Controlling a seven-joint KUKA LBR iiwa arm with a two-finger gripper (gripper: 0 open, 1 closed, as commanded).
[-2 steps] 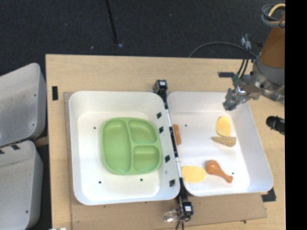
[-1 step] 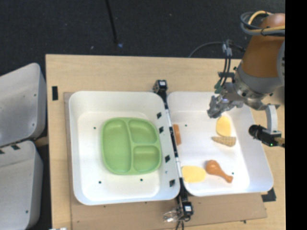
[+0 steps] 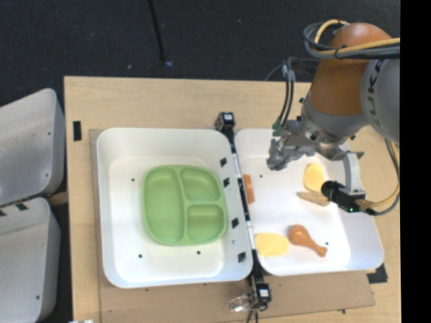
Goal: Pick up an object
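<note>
Nothing is being held yet: the grey two-finger gripper (image 3: 278,159) is being hung over the right shallow white bin (image 3: 363,247), finger spread untellable.

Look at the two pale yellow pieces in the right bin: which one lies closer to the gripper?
The upper yellow piece, just right of the gripper. The other yellow piece lies at the bin's near edge beside the orange drumstick.

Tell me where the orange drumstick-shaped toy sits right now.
The orange drumstick toy lies in the right bin, near its front edge, just right of a yellow piece.
</note>
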